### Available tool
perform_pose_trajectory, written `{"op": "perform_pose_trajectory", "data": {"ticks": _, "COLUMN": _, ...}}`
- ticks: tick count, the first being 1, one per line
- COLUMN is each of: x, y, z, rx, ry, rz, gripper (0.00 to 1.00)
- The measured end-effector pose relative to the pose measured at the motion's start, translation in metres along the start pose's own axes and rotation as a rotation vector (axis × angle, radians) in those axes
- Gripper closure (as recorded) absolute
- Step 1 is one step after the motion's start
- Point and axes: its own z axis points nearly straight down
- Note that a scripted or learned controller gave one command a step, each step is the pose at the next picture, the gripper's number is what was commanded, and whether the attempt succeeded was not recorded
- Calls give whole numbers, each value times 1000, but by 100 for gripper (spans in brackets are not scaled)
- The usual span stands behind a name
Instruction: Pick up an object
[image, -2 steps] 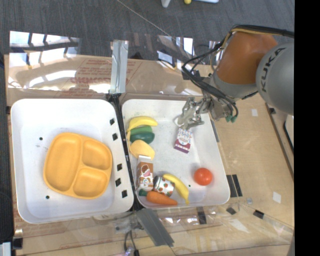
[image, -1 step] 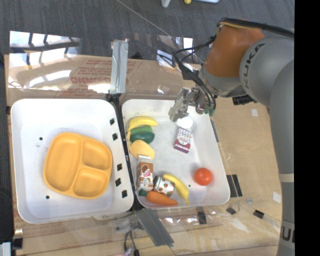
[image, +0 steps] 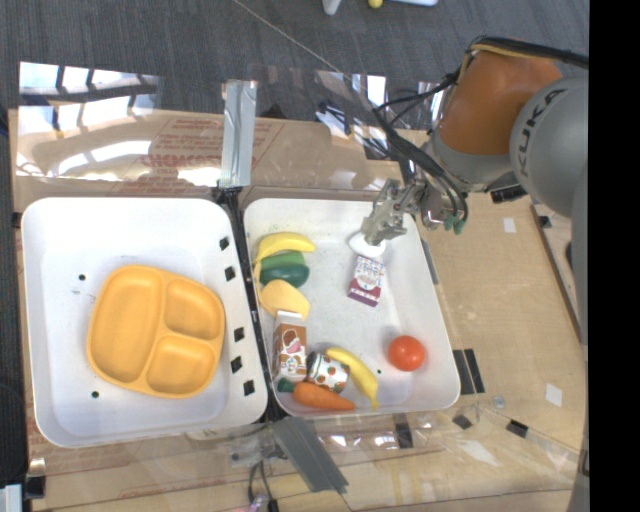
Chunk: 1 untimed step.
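The tool (image: 372, 236) hangs at twelve o'clock in the right bin (image: 440, 340), whether wide or narrow I cannot tell, just above the small carton (image: 367, 279), probably light, stiff and crushable, best pinched across its flat sides.

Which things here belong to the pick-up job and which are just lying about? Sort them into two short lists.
Job:
hand, hovering over the right bin
small carton, just below it
tomato
bananas
green pepper
carrot
brown carton
can

Lying about:
yellow divided tray in the left bin
cardboard behind the bins
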Motion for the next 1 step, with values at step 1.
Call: {"op": "perform_pose_trajectory", "data": {"ticks": 1, "x": 9, "y": -3, "z": 17, "rx": -2, "ry": 3, "rz": -345, "gripper": 100}}
